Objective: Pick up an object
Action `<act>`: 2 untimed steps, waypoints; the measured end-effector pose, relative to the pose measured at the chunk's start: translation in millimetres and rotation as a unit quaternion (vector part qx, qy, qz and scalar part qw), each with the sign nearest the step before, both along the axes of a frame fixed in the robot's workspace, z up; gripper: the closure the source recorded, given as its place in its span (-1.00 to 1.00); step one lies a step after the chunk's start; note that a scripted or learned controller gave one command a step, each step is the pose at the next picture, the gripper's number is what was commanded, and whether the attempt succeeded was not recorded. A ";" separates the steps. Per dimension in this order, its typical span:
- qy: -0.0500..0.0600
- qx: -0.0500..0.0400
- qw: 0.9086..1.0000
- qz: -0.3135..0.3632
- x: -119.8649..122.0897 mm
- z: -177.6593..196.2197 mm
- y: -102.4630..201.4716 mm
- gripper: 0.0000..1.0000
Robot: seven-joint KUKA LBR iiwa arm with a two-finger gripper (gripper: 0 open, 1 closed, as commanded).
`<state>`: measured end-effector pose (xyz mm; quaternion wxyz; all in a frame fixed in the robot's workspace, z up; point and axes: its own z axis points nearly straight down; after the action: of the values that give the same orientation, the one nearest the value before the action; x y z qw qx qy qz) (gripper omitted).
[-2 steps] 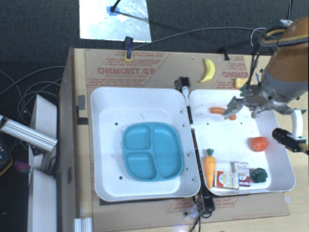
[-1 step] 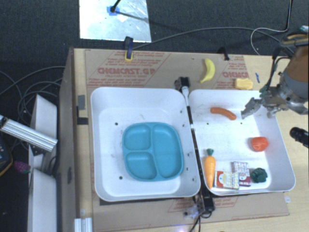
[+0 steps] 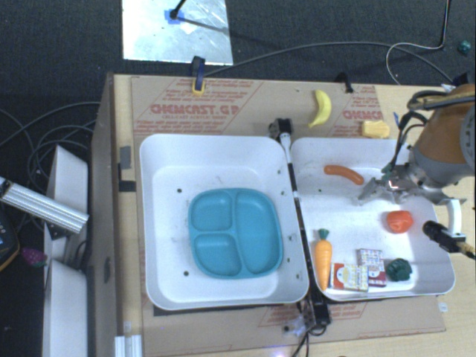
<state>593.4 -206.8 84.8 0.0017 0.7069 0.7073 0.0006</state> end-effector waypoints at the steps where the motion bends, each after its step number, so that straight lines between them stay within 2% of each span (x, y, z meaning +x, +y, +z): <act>1: 0.001 0.001 1.000 0.000 -34.8 -0.4 0.2 -1.00; 2: 0.001 0.001 1.000 0.000 -62.3 -0.4 8.5 -1.00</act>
<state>531.2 -198.4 84.3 0.0004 0.7069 0.7073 0.0003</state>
